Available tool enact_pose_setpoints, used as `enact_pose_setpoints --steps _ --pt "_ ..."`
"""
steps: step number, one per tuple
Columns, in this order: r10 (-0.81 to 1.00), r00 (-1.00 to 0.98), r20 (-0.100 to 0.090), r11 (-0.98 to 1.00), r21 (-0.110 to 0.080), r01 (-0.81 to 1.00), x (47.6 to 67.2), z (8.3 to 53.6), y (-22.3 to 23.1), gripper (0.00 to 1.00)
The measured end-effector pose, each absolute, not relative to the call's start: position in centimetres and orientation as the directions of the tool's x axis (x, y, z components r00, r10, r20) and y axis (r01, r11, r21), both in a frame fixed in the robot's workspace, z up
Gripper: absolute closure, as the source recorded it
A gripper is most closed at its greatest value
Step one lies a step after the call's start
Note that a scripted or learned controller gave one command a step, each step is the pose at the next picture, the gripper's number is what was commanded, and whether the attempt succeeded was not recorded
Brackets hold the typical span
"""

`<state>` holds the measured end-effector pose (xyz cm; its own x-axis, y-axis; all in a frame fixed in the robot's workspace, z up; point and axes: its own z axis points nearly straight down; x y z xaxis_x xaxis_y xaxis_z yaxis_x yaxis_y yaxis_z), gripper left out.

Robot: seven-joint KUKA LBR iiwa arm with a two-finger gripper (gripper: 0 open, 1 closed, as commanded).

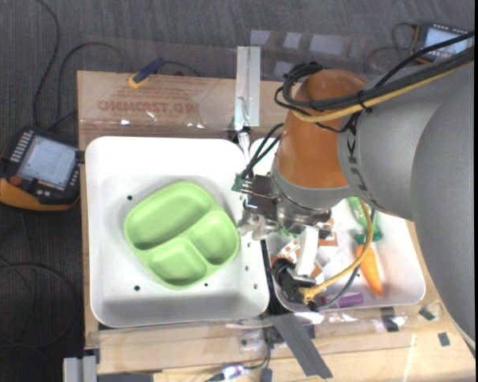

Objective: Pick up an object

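**Gripper low over the right bin's clutter**

The left bin (pixel 103 213) carries a green divided tray (pixel 183 233), at 9 o'clock from the gripper (pixel 299 249); the gripper hangs over the right bin (pixel 406 285), the wrist hiding whether it is spread or pinching; an orange carrot-like piece (pixel 370 270), long axis running 12 to 6, lies just at its 3 o'clock; a purple item (pixel 349 300) at 5 o'clock.

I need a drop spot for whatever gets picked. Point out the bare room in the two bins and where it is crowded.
Left bin: bare white floor rings the green divided plate, widest along the far wall and in the near-left corner. Right bin: crowded; the arm hangs over a jumble including an orange carrot-like piece and a purple piece, with a narrow bare strip at its right edge.
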<state>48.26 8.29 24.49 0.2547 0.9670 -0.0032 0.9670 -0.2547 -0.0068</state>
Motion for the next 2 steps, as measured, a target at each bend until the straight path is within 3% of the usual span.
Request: enact_pose_setpoints --steps 1,2 --pt "0.968 0.25 -0.006 -0.25 -0.013 0.968 48.2 25.2 8.4 1.0" --pt "0.973 0.23 -0.005 -0.23 -0.006 0.973 48.3 23.2 10.2 1.0"
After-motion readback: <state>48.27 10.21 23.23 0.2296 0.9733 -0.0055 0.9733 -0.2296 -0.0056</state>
